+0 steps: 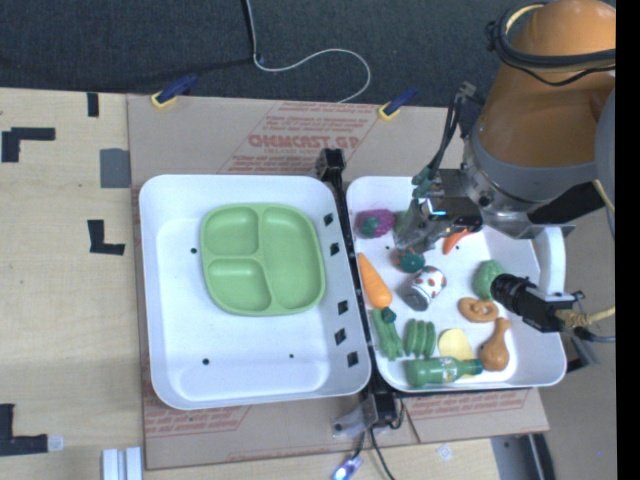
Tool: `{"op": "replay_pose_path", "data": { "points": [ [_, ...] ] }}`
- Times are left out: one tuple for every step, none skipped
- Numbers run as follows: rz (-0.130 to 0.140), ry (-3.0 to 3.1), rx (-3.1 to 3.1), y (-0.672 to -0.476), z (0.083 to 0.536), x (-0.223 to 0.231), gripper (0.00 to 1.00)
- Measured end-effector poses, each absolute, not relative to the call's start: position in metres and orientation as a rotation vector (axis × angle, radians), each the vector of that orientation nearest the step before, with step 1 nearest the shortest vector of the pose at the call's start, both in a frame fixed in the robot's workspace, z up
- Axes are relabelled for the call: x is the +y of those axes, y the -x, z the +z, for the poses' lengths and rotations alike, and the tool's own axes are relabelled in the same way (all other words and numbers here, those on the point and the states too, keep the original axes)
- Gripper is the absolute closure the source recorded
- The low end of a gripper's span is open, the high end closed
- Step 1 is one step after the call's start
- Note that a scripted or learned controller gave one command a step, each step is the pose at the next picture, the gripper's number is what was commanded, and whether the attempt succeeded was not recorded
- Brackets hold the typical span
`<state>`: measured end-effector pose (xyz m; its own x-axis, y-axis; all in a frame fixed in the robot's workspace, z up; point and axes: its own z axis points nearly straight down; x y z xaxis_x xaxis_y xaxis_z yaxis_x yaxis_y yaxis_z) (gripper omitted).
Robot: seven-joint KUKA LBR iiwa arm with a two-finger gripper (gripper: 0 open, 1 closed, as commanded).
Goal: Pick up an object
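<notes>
The landmark is the divider (345,268) where the two white bins meet. Nearest the camera, just right of the divider's lower end, a green bottle-shaped toy (440,370) lies on its side along the right bin's (545,376) front wall, with one yellow piece (456,344), one brown drumstick shape (494,342) and two green vegetable toys (405,336) just behind it. Farther back, one orange carrot (374,282) lies close beside the divider, with a white-and-red piece (428,285) to its right. These candidates are loosely heaped, probably tipped in for random picking. The gripper (418,230) hangs low over the far cluster right of the divider, above a teal piece (411,262) and near a purple one (375,218); whether the claw is apart or together cannot be told, and nothing is visibly clamped. Left of the divider, the left bin (165,268) carries one green sectioned plate (264,258), lying flat with three compartments.
</notes>
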<state>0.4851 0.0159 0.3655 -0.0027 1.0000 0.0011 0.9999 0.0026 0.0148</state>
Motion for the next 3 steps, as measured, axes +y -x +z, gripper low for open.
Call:
{"op": "replay_pose_path", "data": {
  "points": [
    [0.003, -2.212, 2.231, -0.485, 0.392, 0.075, 1.0],
    [-0.005, -2.226, 2.218, -0.483, 0.381, 0.022, 1.0],
    [-0.001, -2.216, 2.228, -0.483, 0.392, 0.085, 1.0]
  ]
}}
